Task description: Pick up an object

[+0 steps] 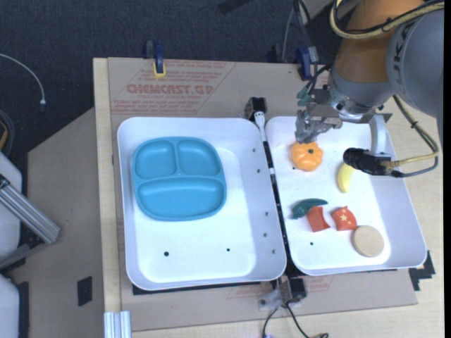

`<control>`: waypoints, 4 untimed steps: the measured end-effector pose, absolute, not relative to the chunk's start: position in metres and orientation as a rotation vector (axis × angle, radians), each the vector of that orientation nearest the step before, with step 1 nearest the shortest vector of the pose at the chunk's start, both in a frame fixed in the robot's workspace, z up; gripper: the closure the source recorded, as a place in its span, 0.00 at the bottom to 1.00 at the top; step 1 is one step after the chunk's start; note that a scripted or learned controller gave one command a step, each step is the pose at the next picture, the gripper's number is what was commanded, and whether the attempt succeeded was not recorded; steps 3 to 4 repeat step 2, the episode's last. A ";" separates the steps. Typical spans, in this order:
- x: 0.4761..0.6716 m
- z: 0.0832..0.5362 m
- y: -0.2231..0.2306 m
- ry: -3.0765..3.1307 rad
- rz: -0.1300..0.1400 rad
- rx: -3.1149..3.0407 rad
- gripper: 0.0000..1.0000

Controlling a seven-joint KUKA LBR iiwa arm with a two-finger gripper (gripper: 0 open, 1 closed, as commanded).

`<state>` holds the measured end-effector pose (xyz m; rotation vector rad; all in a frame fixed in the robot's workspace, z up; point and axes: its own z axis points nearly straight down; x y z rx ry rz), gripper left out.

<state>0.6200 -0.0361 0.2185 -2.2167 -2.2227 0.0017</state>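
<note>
The claw (311, 134) hangs right over the orange pumpkin toy (307, 156) at the far end of the right bin (402, 255), lined up for a grab; whether it grips, I cannot tell

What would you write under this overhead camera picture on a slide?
Robot gripper poised directly over a small orange pumpkin-shaped toy in the right white bin; divided blue plastic plate in the left.

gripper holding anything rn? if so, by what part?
Cannot be told. The gripper sits right over the top of the orange pumpkin-like toy in the right bin; the hold itself is hidden.
</note>
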 end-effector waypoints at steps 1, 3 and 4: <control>0.628 0.212 0.021 -2.227 -0.002 -2.215 1.00; 0.634 0.209 0.077 -2.227 -0.003 -2.219 1.00; 0.634 0.209 0.077 -2.227 -0.003 -2.219 1.00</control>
